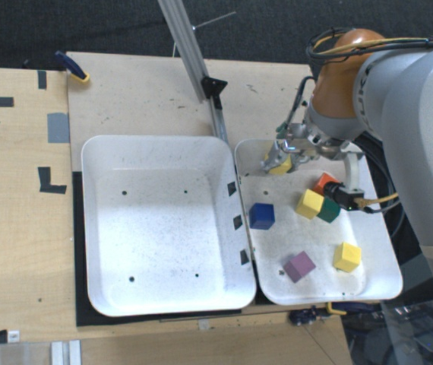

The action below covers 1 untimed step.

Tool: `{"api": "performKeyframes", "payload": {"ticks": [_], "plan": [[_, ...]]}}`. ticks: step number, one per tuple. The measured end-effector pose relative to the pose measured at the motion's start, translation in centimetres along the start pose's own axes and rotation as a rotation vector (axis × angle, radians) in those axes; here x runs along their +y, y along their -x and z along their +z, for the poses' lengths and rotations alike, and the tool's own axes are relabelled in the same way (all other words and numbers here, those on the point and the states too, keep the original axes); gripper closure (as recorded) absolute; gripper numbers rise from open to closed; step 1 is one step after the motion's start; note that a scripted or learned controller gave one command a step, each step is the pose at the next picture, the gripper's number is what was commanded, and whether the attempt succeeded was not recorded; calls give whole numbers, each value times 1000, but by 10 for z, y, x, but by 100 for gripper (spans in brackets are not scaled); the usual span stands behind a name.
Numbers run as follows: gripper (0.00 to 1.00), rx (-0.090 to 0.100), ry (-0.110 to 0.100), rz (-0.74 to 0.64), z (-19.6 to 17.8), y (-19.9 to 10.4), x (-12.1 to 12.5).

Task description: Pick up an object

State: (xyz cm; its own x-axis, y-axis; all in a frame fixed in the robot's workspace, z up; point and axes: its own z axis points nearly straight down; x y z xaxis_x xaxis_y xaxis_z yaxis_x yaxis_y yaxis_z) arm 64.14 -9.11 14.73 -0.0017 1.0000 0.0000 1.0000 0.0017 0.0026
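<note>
While its grip is unclear, the pincer (281,158) crowds the right bin's (384,284) far rim

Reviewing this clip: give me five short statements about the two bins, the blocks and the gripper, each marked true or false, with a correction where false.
1. All the blocks lie in the right bin. True.
2. The blue block sits near that bin's left wall. True.
3. The purple block lies in the left bin. False: it lies in the right bin, toward its near edge.
4. The gripper is over the far end of the right bin, with something yellow at its tip. True.
5. The green block stands alone, apart from every other block. False: it sits right against a yellow block, with an orange block just behind.
</note>
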Motion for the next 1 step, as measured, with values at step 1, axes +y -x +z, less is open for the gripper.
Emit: {"api": "performKeyframes", "payload": {"ticks": [1], "plan": [[100, -1, 1, 1, -52, 8, -5]]}}
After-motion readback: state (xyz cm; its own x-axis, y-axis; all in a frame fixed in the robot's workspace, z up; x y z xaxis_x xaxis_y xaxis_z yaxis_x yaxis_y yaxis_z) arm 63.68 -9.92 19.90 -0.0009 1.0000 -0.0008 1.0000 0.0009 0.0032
